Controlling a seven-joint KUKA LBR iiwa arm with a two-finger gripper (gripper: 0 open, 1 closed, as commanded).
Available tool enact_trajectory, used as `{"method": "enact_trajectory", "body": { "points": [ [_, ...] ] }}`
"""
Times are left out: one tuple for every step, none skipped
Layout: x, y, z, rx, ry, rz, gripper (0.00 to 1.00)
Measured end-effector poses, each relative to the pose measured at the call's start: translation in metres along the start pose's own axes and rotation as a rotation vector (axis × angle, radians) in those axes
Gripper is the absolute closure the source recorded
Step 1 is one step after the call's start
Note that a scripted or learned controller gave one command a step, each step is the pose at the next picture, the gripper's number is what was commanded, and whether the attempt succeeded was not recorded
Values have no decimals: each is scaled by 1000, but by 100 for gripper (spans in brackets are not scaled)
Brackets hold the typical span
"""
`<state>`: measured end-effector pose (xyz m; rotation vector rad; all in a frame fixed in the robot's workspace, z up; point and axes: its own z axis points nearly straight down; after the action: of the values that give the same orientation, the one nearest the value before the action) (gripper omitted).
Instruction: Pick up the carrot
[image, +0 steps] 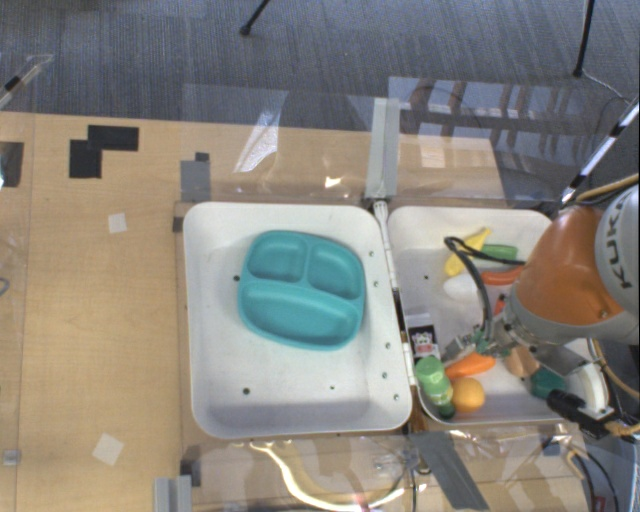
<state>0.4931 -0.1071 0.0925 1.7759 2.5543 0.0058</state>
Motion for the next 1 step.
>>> {"method": "enact_trajectory", "body": {
  "points": [
    [3,4,-10,-4,5,-6,100]
  ]
}}
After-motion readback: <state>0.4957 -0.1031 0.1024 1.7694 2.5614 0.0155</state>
